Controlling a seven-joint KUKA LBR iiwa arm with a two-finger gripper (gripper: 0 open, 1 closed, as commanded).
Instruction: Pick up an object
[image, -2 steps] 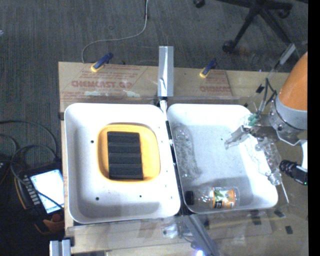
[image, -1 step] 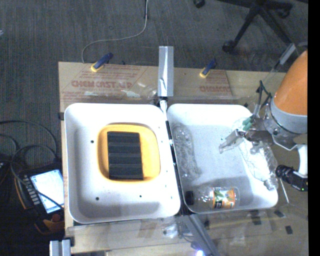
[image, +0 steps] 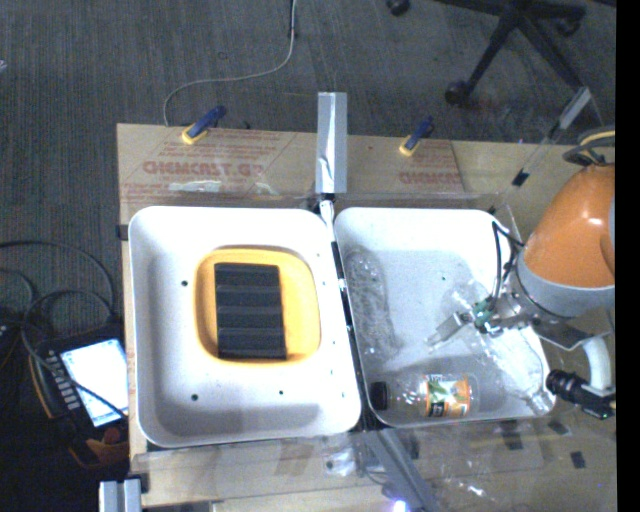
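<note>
In the right bin (image: 420, 222), a clear plastic bottle (image: 363, 297) lies lengthwise along the left wall. A second clear bottle with an orange label and a black cap (image: 432, 394) lies across the front of the bin. My gripper (image: 462, 321) is low over the bin's right side, reaching in from the right, just above and to the right of the labelled bottle. Something clear and crinkled (image: 468, 296) shows around its tip, too faint to name. The left bin (image: 160, 240) holds a yellow tray with a black ribbed block (image: 250, 310) in it.
The arm's orange band (image: 575, 245) hangs over the right bin's right rim. A metal post (image: 330, 140) stands behind the seam between the bins. Two clamps (image: 203, 124) (image: 416, 134) sit on the cardboard behind. Cables and a lit tablet (image: 90, 375) lie on the floor at left.
</note>
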